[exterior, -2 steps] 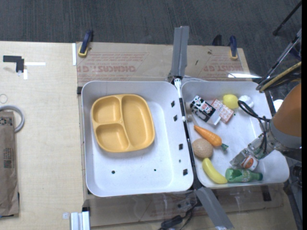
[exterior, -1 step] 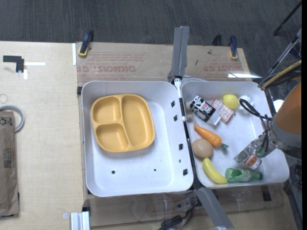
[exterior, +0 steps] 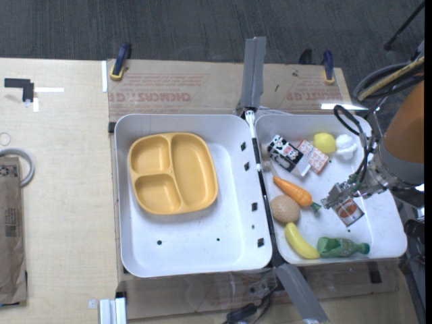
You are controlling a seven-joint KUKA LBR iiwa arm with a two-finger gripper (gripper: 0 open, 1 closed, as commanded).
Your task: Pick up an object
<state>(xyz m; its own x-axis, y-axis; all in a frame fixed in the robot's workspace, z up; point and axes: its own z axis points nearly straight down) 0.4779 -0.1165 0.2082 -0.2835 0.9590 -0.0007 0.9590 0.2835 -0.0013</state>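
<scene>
The arm reaches in from the right, its orange band at the frame edge, wrist angled down over the right bin. The pincer hangs low above a small red-and-white packet, beside the carrot; how wide it stands, I cannot tell.

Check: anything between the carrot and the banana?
Yes. In the camera view a brown potato-like lump lies between the carrot and the banana.
</scene>
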